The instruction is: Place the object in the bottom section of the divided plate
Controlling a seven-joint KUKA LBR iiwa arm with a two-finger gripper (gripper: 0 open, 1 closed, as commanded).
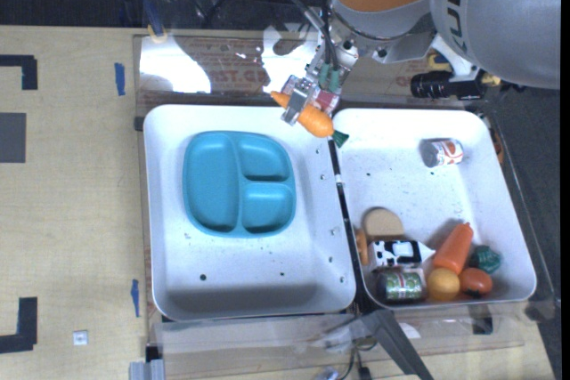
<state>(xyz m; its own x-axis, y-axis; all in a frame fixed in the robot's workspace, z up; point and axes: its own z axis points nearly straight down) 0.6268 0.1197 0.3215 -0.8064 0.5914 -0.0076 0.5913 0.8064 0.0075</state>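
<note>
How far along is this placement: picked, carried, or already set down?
Picked and in transit. The gripper holds a small orange carrot between its fingers, above the far rim where the two bins meet. The blue divided plate in the left bin has nothing in it, so the carry over and the release into its bottom section are left.

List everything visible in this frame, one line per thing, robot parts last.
Bins: two, white, side by side on the bench.
Divided plate: one, blue, left bin.
Toy carrot: one, orange, between the gripper's fingers above the bins' shared far edge.
Small can: one, grey and red, right bin, far side.
Toy food pile: several pieces, mixed colours, right bin's near corner.
Gripper: one, shut on the carrot.
Arm: one, grey with orange band, upper right.
</note>
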